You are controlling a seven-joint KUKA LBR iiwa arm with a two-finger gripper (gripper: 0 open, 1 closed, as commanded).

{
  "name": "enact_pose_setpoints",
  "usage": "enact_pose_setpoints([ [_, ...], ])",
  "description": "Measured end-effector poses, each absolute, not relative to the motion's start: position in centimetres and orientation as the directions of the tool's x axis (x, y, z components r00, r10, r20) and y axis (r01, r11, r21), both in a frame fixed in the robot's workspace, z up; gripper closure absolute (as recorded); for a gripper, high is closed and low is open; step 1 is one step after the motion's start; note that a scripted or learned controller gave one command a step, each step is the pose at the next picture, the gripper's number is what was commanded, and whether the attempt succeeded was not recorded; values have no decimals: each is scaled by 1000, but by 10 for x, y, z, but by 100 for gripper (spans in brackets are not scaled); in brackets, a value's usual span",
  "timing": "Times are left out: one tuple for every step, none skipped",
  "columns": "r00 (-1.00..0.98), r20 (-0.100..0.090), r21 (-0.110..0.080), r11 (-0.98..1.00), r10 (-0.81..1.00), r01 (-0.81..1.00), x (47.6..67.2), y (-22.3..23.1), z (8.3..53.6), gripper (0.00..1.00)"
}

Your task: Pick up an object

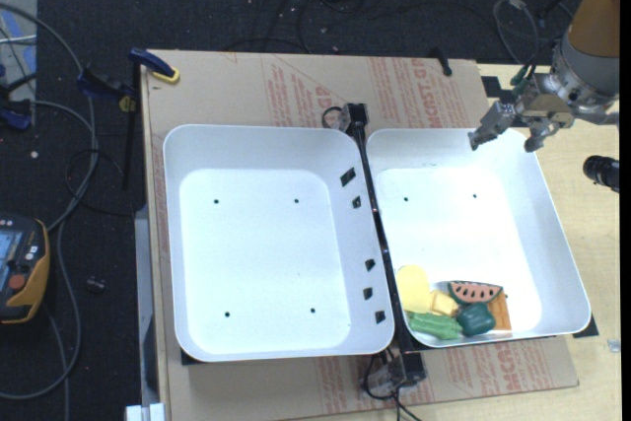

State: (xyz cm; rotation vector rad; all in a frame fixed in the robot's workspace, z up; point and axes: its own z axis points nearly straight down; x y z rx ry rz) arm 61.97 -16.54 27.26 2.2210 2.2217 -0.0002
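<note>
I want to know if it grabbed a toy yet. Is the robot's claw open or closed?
Open. The gripper hangs over the right bin's far rim with its two fingers spread apart and nothing between them. The toy food pile lies in the bin's near corner.

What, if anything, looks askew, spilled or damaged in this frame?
Nothing is spilled or broken. The toys are all crowded into the right bin's near corner, while the gripper, fingers spread and holding nothing, hangs over the far rim.

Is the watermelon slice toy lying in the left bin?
No, the watermelon slice toy lies in the right bin, at its near edge among other toys.
</note>
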Motion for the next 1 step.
enact_pose_setpoints([
  [-1,2,-10,1,1000,1000,546,-126,175,0],
])
